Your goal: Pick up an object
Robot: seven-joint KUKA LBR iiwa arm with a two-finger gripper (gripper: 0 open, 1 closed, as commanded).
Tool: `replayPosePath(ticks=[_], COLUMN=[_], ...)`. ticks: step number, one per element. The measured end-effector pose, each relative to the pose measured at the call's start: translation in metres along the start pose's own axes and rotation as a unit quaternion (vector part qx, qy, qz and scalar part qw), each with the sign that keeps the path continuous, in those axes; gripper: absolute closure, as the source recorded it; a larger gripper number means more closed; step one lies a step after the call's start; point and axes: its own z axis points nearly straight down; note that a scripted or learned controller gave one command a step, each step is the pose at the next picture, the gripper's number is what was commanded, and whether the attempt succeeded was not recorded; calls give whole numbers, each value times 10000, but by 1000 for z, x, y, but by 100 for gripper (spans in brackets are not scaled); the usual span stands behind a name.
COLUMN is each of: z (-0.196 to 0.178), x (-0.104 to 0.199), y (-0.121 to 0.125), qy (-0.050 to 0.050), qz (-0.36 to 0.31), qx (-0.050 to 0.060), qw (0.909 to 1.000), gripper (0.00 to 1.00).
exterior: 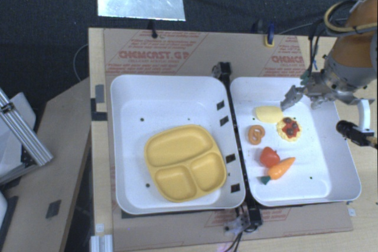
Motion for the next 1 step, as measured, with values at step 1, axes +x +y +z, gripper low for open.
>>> replayPosePath(ticks=[1], z=[45], x=[-8], y=[-1], qy=[-1], qz=[2], qx=[-1], qw=[10000], gripper=[0])
